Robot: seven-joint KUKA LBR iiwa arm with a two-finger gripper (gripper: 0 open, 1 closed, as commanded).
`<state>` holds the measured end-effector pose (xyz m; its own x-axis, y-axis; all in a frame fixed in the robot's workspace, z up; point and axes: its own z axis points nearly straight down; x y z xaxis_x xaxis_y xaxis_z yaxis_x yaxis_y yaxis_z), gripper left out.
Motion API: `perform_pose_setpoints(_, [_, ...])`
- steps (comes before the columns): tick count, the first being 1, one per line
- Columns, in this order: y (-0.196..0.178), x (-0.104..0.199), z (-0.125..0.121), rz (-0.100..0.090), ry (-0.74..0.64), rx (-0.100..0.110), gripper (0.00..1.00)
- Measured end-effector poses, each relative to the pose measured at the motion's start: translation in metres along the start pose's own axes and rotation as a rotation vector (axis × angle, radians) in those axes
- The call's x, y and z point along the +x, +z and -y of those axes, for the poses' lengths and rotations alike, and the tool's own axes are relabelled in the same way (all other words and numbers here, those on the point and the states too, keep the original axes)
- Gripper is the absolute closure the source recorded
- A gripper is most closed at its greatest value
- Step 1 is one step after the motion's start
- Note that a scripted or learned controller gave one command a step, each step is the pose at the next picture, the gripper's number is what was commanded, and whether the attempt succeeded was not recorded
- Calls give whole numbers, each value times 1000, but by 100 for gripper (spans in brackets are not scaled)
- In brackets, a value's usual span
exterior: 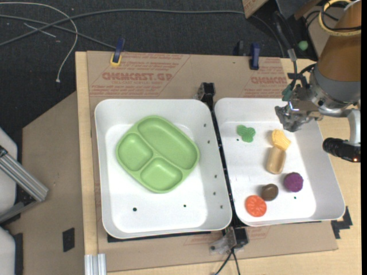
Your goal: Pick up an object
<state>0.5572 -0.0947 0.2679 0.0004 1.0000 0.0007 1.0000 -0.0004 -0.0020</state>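
Note:
The right bin holds several small toy foods: a green broccoli piece, a yellow piece, a tan cylinder, a purple ball, a brown lump and an orange-red round piece. My gripper hangs over the bin's far right part, just above and right of the yellow piece. I see nothing held in it.
The left bin carries a green divided plate. A black divider clamp sits between the bins at the back. Blue clips pin the cardboard base. Cables trail behind the right bin.

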Motion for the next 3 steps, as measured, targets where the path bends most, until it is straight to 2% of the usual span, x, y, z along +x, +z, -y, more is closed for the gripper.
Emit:
perform_pose_setpoints(1, [0,0,0,0,0,-1,0])
perform_pose_setpoints(3, [90,-6,-8,-1,1,5,0])
